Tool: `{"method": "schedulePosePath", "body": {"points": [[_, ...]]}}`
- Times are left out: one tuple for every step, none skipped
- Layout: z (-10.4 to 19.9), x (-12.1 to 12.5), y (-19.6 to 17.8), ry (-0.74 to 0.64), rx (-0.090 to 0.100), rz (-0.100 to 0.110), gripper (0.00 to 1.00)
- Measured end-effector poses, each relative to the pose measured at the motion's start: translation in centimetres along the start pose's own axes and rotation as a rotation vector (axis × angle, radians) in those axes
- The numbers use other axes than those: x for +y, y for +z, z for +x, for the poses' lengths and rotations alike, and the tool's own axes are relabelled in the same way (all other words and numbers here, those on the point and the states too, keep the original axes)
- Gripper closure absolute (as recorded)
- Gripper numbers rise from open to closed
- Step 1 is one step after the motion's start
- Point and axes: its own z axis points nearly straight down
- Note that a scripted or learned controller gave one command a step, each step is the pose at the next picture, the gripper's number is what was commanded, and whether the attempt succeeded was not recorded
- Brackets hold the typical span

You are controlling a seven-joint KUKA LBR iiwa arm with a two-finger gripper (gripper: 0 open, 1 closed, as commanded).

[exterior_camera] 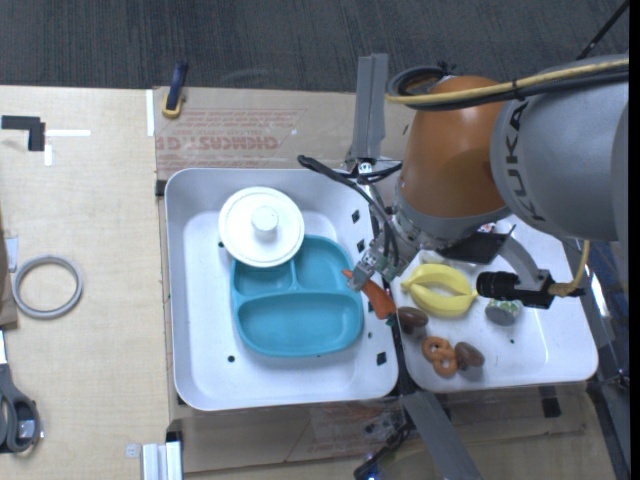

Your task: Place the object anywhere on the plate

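Reaching in from the right, the grey arm (pixel 560 148) with its orange band (pixel 450 148) hangs over the seam between the two white bins. The gripper (pixel 372 266) sits low at the right edge of the blue plate (pixel 300 308), just above the divide. A small orange object (pixel 377 296), carrot-like, lies slanted right below the gripper tip, at the plate's right rim and the left bin's right wall. Whether the gripper grasps it, or is clenched or released at all, cannot be told; the tip is small and cluttered.

Left bin (pixel 190 298): the blue plate, divided into compartments, occupies the middle. A round white lid (pixel 261 226) with a central knob rests over the plate's upper left corner.

Right bin (pixel 560 348): a yellow banana (pixel 438 288) lies near the bin's left side, close to the gripper. A dark brown piece (pixel 411 319) sits just below it, then a pretzel-shaped item (pixel 437 353) and another brown piece (pixel 469 355) beside it. A small greenish item (pixel 502 311) lies to the banana's right.

On the bench to the left, well apart from the bins, lies a grey ring (pixel 44 286).
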Motion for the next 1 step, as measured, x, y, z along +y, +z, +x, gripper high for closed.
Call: {"method": "schedulePosePath", "body": {"points": [[-0.01,-0.01,-0.01,0.0,0.0,0.0,0.0]]}}
